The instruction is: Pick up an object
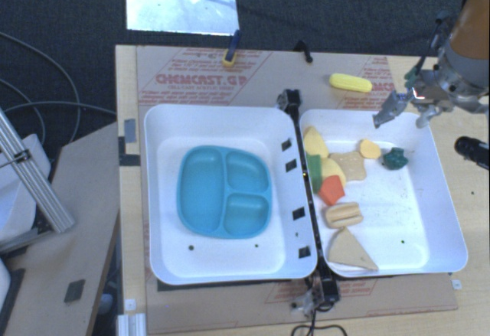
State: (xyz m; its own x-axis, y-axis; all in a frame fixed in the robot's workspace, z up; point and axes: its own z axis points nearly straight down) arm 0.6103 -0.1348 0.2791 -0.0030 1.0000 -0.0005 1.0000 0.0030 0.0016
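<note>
Claw: we see the gripper [404,109] hanging over the far right corner of the right bin [444,239], its two fingers spread apart with nothing between them, so we call it released.

Nearest thing: the small green lump [395,158] lies just below the claw and a touch toward the bin's middle; we judge it the likeliest pick.

Next nearest: the little yellow round piece [370,148] sits just beside the green lump, on the side away from the arm, slightly further from the claw.

Long axis: the green lump looks compact with no clear long side, so we think the finger angle matters little; a short drop is what the move turns on.

Crowded cluster: the tan star-shaped piece [350,165], the orange block [331,190], the bun [343,213] and the wedge [351,250] lie well away from the claw, toward the divider and the near rim.

Outside the bin: a yellow banana [351,83] rests on the cardboard beyond the rim, to the claw's far side.

Other bin: the blue tray [225,192] sits well apart from the claw.

Risk: we judge the yellow round piece close enough to be nudged by a finger.
</note>
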